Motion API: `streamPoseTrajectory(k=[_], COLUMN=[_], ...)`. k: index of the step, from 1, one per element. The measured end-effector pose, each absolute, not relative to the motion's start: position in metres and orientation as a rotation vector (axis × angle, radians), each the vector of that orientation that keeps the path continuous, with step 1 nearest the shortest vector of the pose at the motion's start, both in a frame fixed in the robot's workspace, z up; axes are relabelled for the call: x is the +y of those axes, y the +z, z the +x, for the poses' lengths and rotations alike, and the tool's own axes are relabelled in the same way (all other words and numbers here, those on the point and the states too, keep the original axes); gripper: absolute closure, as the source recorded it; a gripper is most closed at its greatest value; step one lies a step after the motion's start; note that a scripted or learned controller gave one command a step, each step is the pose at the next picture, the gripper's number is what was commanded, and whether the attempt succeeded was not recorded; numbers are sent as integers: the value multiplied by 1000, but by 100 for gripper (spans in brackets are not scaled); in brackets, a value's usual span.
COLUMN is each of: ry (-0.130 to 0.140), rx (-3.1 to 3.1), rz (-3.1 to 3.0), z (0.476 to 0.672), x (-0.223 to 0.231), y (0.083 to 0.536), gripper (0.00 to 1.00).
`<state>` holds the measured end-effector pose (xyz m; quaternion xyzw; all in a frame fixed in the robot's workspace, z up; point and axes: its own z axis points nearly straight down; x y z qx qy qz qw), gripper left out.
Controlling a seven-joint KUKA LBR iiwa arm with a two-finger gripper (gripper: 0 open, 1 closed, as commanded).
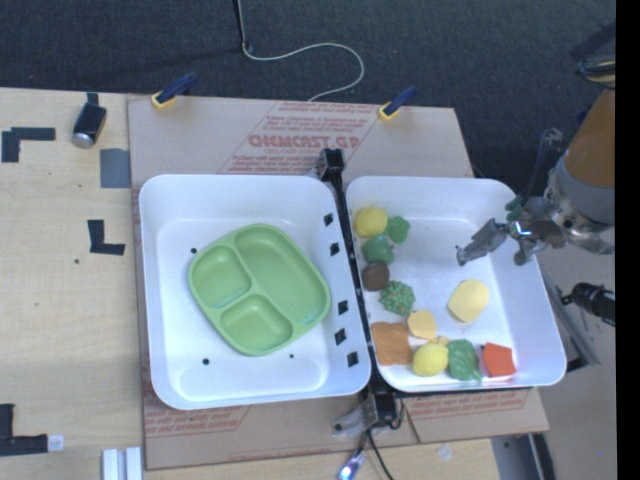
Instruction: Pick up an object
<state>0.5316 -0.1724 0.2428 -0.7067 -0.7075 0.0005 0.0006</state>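
Note:
The right bin [520, 268] holds several toy foods: a yellow lemon [370, 220], a green piece [398, 230], a dark green piece [378, 250], a brown ball [375, 276], a broccoli [397, 297], an orange slab [390, 344], a yellow pear-like fruit [468, 300], another yellow fruit [431, 358], a green leafy piece [462, 360] and a red-orange block [498, 360]. My gripper [497, 245] hangs over the right side of this bin, above and right of the pear-like fruit, open, with nothing between its fingers.
A green divided plate [258, 288] lies in the left bin [170, 298]. A black divider [345, 268] runs between the bins. Clamps [174, 90] and a cable [300, 53] sit at the back of the bench.

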Motion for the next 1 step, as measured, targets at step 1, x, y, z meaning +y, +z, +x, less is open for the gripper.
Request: streamPoseTrajectory(k=[1], ry=[12], rx=[-2212], rz=[-2206], z=[497], x=[-130], y=[94], gripper=[0])
